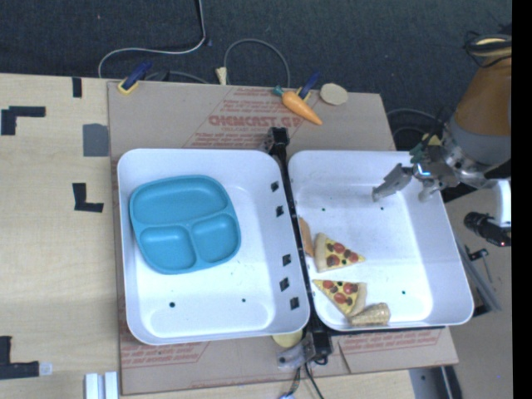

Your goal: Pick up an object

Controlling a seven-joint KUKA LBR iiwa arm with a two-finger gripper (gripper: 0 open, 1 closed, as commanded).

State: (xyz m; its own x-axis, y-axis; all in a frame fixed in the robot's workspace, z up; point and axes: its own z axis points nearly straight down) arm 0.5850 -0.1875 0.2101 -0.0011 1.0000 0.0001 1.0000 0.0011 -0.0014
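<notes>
In the right bin [432, 248], two toy pizza slices lie near the left wall: one [337, 253] mid-bin, the other [341, 292] closer to the front. A beige bread-like piece [371, 312] rests at the front wall. A thin orange-brown strip [306, 238] leans on the divider. My gripper [405, 190] hangs over the bin's back right part, well apart from the pizza slices. Its fingers [387, 187] are spread open with nothing between them.
The left bin [150, 306] holds a blue divided plate [184, 223]. Behind the bins, on the cardboard, lie a toy carrot [301, 106] and a beige disc [334, 94]. Black clips line the divider [283, 214] between the bins.
</notes>
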